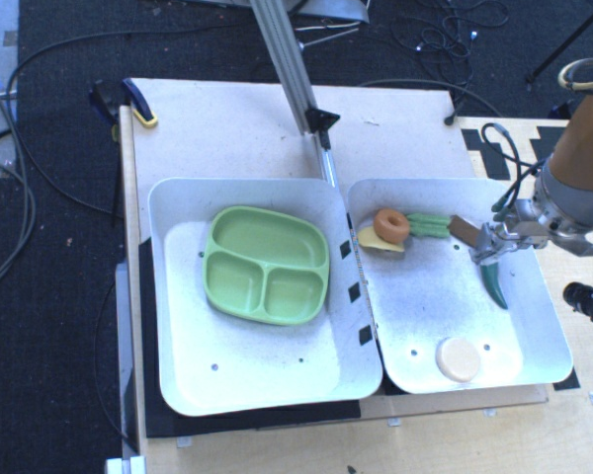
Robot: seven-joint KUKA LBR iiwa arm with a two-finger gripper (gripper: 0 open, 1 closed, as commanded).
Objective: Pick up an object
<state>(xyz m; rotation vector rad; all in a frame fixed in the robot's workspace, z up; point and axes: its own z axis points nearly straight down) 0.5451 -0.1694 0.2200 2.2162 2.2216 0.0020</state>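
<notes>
Green pepper (496, 284): lies in right bin (534, 363), near right wall, directly under gripper (486, 253); likely pick target. Jaws state: cannot tell. Doughnut (391, 227), round disc (459, 359) same bin. Green tray (268, 265) in left bin (178, 363).

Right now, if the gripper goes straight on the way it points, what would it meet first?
Probably the small brown block just left of the gripper; behind it lies the green bumpy vegetable toy. Depth is unclear from one view.
</notes>
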